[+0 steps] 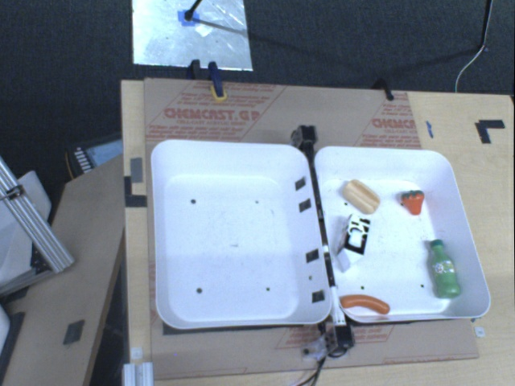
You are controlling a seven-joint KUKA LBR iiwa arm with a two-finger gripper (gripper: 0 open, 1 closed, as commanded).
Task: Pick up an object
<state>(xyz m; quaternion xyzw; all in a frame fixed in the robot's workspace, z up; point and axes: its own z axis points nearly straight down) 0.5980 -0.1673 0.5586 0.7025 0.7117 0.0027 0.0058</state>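
The right bin (451,183) holds several small objects. A tan bread roll (360,195) lies near its upper left. To the right of it sits a red-orange strawberry-like toy (413,202). A black-and-white patterned block (356,234) lies near the bin's left wall. A green bottle (442,268) rests on its side by the right wall. An orange sausage (364,303) lies along the front edge.
The left bin (169,175) sits beside the right one, joined by a black clipped seam (318,232). Both rest on a cardboard-covered bench (241,111). A shiny metal sheet (191,21) lies behind the bench. An aluminium frame (32,223) stands at the left.
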